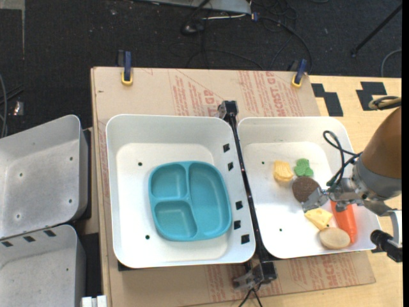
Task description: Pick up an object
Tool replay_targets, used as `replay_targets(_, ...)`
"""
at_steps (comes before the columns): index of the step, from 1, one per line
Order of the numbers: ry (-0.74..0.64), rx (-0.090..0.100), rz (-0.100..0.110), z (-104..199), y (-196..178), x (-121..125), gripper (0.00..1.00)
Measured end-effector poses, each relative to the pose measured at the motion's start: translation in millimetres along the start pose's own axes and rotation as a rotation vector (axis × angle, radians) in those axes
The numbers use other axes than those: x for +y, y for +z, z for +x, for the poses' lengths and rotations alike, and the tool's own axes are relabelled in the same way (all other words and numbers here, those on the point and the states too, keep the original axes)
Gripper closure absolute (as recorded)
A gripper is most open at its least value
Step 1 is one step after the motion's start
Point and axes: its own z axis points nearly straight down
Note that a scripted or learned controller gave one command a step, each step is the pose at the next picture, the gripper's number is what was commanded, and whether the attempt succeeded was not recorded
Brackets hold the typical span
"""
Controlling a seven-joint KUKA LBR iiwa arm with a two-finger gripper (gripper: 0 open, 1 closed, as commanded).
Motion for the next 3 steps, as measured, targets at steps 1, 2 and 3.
replay_targets(1, -0.005, 0.007, -0.001, 5, 37, 1, 0.00)
replay_targets(2, 0.000, -0.001, -0.006, 1, 26, 1, 1.00)
replay_targets(3, -0.004, -0.004, -0.009, 0, -21, 10, 1.00)
